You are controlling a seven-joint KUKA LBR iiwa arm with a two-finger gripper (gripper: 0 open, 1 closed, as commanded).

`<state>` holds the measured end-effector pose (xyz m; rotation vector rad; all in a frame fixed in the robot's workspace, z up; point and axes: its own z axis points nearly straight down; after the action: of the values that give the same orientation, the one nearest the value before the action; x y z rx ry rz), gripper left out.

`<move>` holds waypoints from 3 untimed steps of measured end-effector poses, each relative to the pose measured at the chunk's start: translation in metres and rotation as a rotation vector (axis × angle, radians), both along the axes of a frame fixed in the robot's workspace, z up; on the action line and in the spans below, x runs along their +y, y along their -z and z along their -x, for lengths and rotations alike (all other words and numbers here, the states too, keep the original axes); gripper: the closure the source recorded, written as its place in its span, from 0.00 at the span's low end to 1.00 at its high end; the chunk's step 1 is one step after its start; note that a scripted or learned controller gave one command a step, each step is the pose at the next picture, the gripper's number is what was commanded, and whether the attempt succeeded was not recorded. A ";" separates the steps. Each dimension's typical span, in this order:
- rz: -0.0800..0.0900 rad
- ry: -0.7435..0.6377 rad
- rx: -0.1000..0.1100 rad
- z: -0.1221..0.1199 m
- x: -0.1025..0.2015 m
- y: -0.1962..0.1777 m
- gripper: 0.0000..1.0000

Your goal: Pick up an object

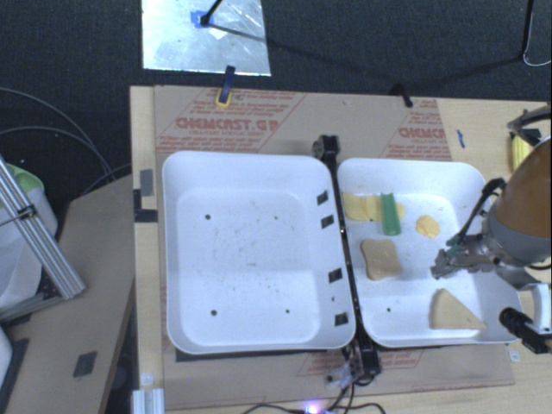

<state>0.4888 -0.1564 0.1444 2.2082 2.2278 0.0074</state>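
A: Tan wedge lies just below the claw in the right bin, apart from it.
B: Looks light and soft; take its flat sides. Claw state?
A: Can't tell.

bins white | stick green | wedge tan | arm orange-banded

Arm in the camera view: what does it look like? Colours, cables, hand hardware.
The arm enters from the right: a rounded grey body with an orange-brown band above the wrist. A thin dark cable loops from the wrist area down toward the hand, which is a small, dark grey metallic assembly, too blurred for finer detail. No markings are legible.
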 end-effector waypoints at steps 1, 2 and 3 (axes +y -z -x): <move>-0.002 -0.004 -0.004 -0.001 0.072 -0.078 1.00; -0.002 -0.001 0.004 0.001 0.122 -0.066 1.00; -0.004 -0.004 0.004 0.002 0.200 -0.084 1.00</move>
<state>0.4872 0.0437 0.2280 2.2077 2.2363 0.0082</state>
